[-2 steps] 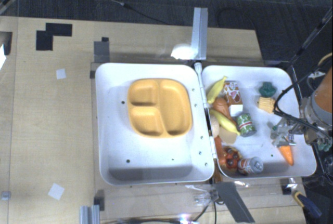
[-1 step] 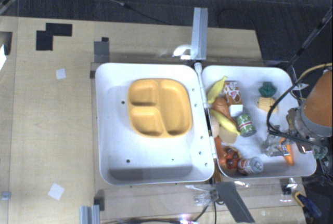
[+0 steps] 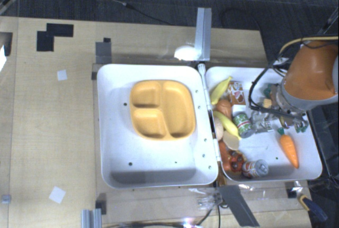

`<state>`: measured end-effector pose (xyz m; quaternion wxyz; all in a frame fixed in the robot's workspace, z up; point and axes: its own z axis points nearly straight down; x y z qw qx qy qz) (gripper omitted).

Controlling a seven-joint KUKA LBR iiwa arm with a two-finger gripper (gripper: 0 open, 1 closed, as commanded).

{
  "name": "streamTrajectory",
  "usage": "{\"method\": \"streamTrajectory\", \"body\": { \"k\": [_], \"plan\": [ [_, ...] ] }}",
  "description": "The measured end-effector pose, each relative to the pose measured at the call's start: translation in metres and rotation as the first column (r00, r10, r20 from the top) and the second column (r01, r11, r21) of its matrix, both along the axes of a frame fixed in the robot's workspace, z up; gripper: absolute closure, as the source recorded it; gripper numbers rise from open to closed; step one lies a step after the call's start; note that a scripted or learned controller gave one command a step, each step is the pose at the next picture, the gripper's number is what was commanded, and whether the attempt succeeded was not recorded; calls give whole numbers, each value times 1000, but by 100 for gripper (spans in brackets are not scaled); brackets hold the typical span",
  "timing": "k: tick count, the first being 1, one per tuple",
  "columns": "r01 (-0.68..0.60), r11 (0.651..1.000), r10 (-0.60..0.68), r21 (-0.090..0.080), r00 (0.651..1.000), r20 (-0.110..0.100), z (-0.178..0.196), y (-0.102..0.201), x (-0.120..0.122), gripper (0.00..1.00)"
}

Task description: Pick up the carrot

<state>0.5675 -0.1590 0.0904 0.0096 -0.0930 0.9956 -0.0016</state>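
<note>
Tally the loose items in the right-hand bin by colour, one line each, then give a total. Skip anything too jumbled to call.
Orange: 1, the carrot
Yellow: 2, a banana and a second banana
Green-labelled can: 1
Silver can with red label: 1
Total: 5 clear items; the brownish and red pieces along the bin's left side are too jumbled to count.

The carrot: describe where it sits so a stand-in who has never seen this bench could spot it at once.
Start at the right-hand white bin, the one crowded with groceries. The carrot lies alone on bare floor near that bin's right wall, just below the arm's pincer. It is a plain orange taper with its narrow end pointing toward the bin's lower rim, well apart from the yellow bananas and cans piled along the left wall.
</note>
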Motion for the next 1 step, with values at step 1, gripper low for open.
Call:
{"method": "streamTrajectory", "body": {
  "k": [1],
  "plan": [
    [-239,971,239,-8,971,-5,0,-49,-36,100]
  ]
}}
